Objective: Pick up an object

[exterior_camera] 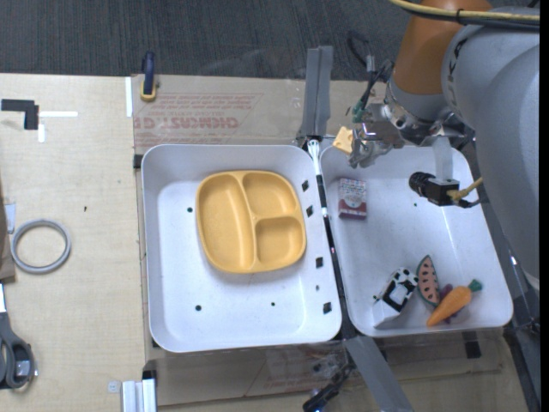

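The small red and white packet (352,199) stands up-and-down in the frame; its writing is too small to read. I cannot tell the pincer's (360,148) state.

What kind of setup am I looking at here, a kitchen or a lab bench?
Most likely a lab bench for robot picking trials, not a kitchen: two white bins side by side on taped cardboard, toy items such as a plush carrot, and a roll of tape and scissors lying nearby.

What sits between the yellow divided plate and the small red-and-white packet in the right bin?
In the camera view, the adjoining bin walls lie between the yellow divided plate and the red-and-white packet, with bare white bin floor on either side.
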You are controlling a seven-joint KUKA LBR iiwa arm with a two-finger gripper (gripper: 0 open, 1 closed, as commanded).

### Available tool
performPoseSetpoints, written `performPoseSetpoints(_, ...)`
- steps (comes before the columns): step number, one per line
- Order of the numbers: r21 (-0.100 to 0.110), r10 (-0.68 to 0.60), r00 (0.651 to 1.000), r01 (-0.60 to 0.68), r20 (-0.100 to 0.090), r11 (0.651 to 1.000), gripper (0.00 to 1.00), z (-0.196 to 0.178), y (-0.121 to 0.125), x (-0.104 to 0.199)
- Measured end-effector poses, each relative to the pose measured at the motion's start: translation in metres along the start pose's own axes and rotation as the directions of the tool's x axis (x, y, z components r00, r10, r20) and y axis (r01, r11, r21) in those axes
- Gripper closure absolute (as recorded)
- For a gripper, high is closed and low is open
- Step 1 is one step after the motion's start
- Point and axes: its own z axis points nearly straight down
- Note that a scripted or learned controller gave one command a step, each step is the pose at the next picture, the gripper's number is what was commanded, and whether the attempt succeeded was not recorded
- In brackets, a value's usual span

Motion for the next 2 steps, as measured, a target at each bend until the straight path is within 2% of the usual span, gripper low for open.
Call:
performPoseSetpoints(1, 0.002, 0.284, 0.959, -0.284, 0.0, 0.959, 0.0, 0.08, -0.022, -0.059)
performPoseSetpoints(2, -0.001, 0.209, 0.978, -0.209, 0.0, 0.978, 0.0, 0.039, -0.003, -0.107)
